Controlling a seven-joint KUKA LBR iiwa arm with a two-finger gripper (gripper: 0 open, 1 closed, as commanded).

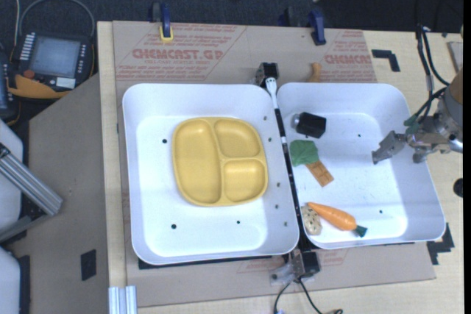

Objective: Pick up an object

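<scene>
The hand (384, 151) hung over the right side of the right shallow white bin (412, 224), gripping nothing, though whether its tips were spread or pressed together I could not tell, and every candidate sat well apart from it on the bin's left: a black blocky object (310, 124), a green leafy toy (303, 152), a tan cracker-like piece (320, 173), an orange toy carrot (333, 215). Left bin (147, 158) carried a yellow compartmented plastic plate (219, 159), likely just clutter, all on a brown board-topped bench (221, 44) clamped at the rear over dark carpet.

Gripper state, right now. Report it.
Gripper: over the right bin, nothing seen between its fingers; open or shut cannot be told.
</scene>
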